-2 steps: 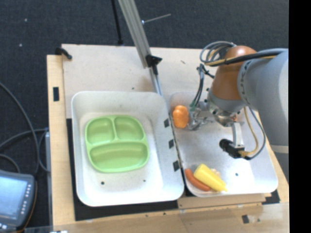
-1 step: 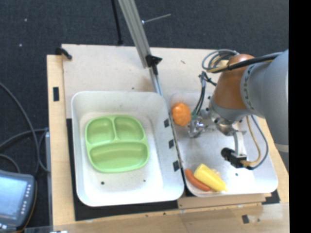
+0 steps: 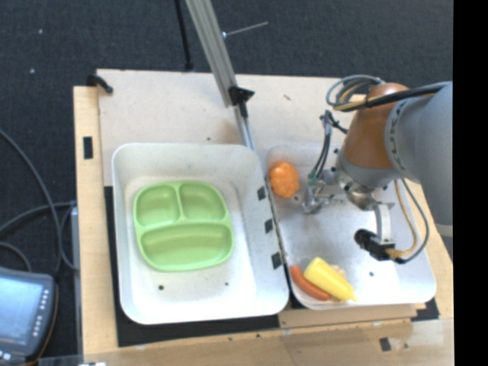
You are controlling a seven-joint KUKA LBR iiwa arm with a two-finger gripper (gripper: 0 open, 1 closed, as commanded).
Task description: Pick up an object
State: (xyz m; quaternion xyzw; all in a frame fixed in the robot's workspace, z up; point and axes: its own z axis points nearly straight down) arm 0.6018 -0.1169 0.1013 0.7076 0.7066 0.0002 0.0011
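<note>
One orange fruit (image 3: 284,179) lies just left of the gripper (image 3: 311,203), seemingly apart.

The two white bins (image 3: 252,204) look like smooth plastic with a faint speckle. The green divided tray (image 3: 183,225) is glossy moulded plastic. The table (image 3: 168,105) is pale, matt wood or board. At twelve o'clock a ribbed metal rail (image 3: 210,33) shines dully. The floor (image 3: 69,21) is dark, rough carpet.

We cannot make out the gripper (image 3: 314,201) fingers; the wrist hides them. The arm (image 3: 415,139) is cut off at right. The yellow toy (image 3: 329,278) partly covers the carrot (image 3: 308,284).
</note>
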